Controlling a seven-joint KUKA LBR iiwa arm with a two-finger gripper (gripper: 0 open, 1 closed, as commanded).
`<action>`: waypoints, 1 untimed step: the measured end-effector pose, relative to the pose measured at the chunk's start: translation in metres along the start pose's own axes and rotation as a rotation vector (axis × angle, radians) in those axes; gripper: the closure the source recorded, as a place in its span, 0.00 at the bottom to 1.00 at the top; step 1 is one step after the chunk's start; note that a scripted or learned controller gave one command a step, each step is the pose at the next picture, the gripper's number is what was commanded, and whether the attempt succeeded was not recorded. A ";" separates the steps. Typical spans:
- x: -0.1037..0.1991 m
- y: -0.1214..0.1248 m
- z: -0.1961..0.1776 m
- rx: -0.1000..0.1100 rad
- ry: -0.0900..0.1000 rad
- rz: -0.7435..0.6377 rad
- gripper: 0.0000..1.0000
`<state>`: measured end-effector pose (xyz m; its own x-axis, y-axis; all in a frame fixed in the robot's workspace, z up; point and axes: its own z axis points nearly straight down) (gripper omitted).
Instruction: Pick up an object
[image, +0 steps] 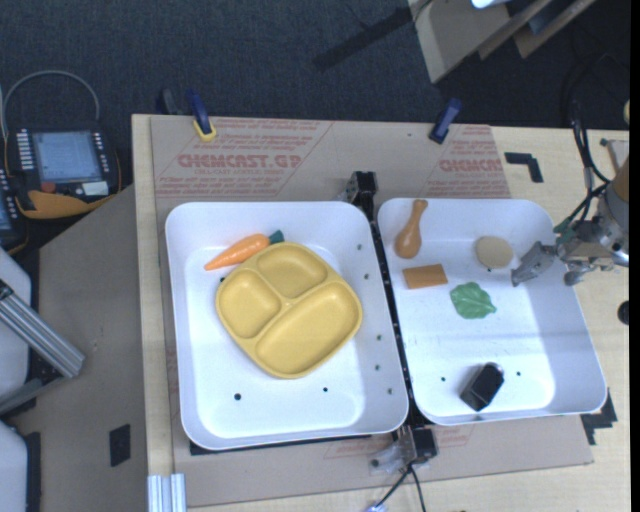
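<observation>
Two white bins sit on the bench (150, 300); the hand (553, 268) hangs released over the right bin (540, 400), near a tan disc (493, 251) and green leaf (472, 300)

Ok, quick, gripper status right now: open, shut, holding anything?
Gripper: open, holding nothing; it sits over the right bin near its right edge, beside the beige round piece.
</observation>
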<state>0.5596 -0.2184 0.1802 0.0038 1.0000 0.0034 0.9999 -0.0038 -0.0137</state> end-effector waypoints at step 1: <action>0.000 0.004 -0.008 -0.014 -0.004 -0.004 0.00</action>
<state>0.5632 -0.2180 0.1878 -0.0001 1.0000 -0.0003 1.0000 0.0001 0.0000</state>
